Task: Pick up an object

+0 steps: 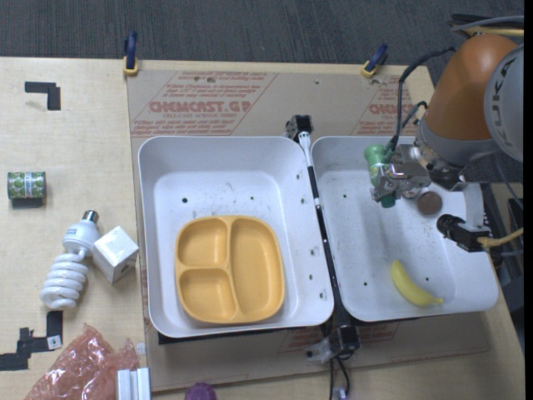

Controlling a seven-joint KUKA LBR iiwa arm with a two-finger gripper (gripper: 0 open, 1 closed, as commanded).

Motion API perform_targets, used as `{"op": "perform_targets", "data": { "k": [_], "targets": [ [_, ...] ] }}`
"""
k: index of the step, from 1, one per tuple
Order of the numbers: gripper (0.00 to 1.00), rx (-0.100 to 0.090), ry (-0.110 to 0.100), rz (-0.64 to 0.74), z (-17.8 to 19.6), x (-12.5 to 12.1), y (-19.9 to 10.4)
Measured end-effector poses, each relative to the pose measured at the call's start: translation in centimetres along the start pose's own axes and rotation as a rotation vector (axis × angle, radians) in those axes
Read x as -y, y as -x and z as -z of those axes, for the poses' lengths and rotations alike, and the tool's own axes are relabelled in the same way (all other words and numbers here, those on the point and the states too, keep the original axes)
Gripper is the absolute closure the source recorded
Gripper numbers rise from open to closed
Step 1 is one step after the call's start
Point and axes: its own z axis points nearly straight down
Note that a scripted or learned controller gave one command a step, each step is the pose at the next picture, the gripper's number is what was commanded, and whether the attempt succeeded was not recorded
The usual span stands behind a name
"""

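Pincer (385, 192) poised over the right bin (466, 294), near its far wall; whether its fingers are spread or pressed together cannot be told. Banana (414, 286) lies well apart toward the bin's near edge, long axis slanting near-right. Small brown object (429, 202) sits just beside the pincer.
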Motion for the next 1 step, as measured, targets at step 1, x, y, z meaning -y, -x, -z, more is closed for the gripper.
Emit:
{"op": "perform_targets", "data": {
  "k": [1],
  "targets": [
    [1.0, 0.0, -0.002, -0.001, -0.04, 5.13, -4.05]
  ]
}}
